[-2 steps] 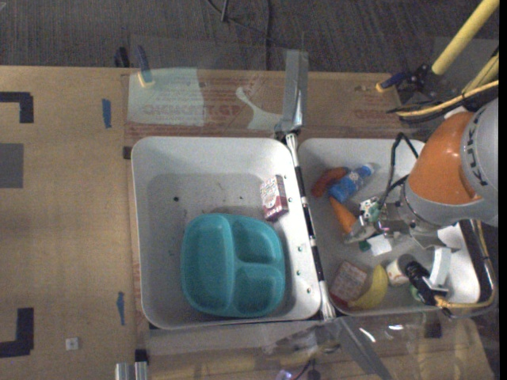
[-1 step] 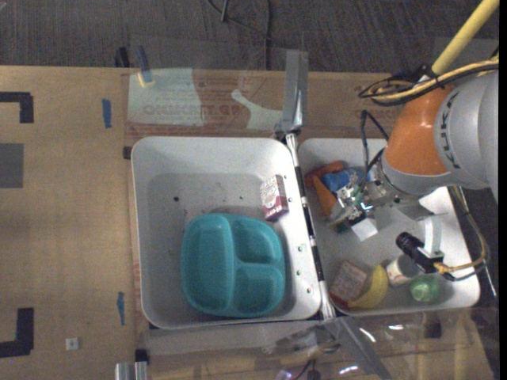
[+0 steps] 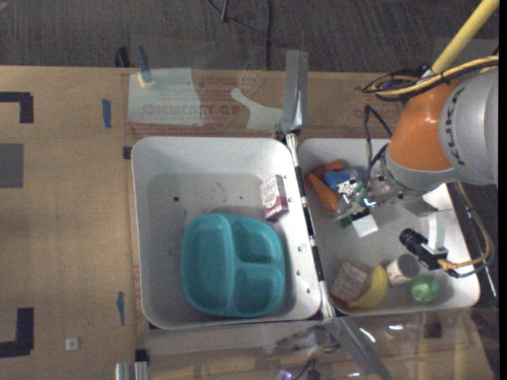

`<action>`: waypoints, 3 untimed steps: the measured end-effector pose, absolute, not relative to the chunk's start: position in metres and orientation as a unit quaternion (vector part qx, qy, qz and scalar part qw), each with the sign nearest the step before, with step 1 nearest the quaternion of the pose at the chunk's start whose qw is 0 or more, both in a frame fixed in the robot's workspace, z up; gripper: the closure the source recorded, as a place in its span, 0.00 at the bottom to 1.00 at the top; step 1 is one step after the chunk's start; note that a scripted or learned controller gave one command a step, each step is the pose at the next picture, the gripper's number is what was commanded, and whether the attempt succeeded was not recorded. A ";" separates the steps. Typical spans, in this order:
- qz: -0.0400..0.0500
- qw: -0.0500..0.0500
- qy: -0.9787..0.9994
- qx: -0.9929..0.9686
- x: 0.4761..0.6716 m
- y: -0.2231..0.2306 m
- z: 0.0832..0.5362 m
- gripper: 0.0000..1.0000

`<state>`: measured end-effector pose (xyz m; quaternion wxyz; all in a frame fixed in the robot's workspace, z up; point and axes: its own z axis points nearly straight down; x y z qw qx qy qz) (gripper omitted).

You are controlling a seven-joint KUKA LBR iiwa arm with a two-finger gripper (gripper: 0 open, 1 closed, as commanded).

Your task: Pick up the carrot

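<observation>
**A:** Where is the carrot lying?

**B:** The long orange carrot [image 3: 321, 187] is in the right shallow white bin [image 3: 372, 248], up at that bin's 10 o'clock corner. It is close to the wall shared with the left shallow white bin [image 3: 206, 172]. It lies on a slant, one end toward 11 o'clock and the other toward 5 o'clock.

**A:** And the tool?

**B:** The tool [image 3: 355, 203] is over the same bin, near the carrot at the carrot's 4 o'clock. The grey arm with its orange band [image 3: 424, 133] comes in from 2 o'clock. I cannot tell whether the tool is open or closed, and nothing shows as gripped.

**A:** What lies around it?

**B:** A small blue object [image 3: 342, 179] sits between the carrot and the tool, too blurred to name. A small white block [image 3: 365, 225] is just at the tool's 5 o'clock.

**A:** And the rest of that bin?

**B:** Along the 6 o'clock edge are a flat tan packet [image 3: 348, 278] and a yellow banana-shaped toy [image 3: 374, 286], touching each other. A small white cup [image 3: 401, 269] and a round green object [image 3: 425, 289] lie toward 4 o'clock.

**A:** What about the left bin?

**B:** A teal divided plastic plate [image 3: 234, 264] fills its 5 o'clock half. A small red-and-white carton [image 3: 274, 198] stands at 3 o'clock, by the shared wall. Both bins rest on the tan worktop [image 3: 63, 212].
</observation>
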<state>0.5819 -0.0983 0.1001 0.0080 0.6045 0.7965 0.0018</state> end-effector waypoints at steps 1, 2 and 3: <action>0.000 0.001 0.710 0.705 0.535 -0.056 0.184 1.00; 0.000 0.000 0.661 0.751 0.512 -0.043 0.254 1.00; -0.002 -0.002 0.579 0.815 0.478 0.073 0.183 1.00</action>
